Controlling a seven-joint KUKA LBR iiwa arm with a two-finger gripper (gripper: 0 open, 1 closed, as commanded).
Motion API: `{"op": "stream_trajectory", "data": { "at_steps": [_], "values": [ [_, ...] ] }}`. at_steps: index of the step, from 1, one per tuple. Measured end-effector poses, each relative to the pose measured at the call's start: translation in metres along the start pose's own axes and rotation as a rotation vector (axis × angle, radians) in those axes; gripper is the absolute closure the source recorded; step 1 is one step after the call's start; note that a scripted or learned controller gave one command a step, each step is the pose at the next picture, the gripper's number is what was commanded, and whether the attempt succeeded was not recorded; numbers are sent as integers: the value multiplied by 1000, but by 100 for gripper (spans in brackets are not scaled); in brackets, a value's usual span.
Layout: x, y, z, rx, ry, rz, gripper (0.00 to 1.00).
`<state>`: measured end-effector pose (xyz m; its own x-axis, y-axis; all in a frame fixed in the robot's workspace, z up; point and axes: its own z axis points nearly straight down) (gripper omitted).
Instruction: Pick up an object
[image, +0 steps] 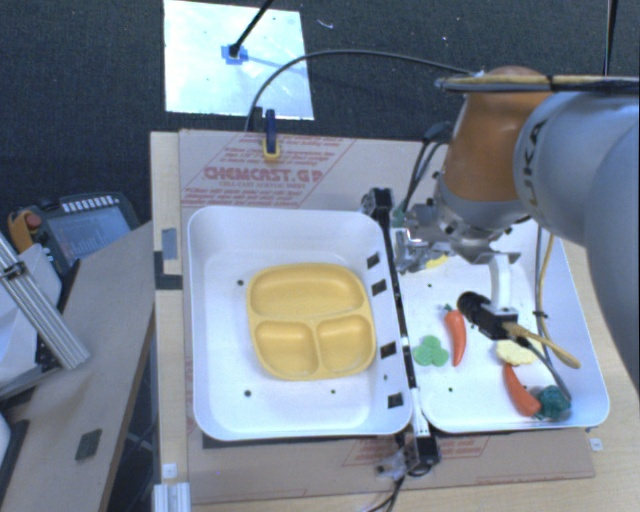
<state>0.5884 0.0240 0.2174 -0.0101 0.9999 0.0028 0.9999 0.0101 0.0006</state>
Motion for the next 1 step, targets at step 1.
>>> {"op": "stream_trajectory", "data": {
  "at_steps": [1],
  "values": [
    [52, -3, 5, 1, -1, 0, 100]
  ]
}}
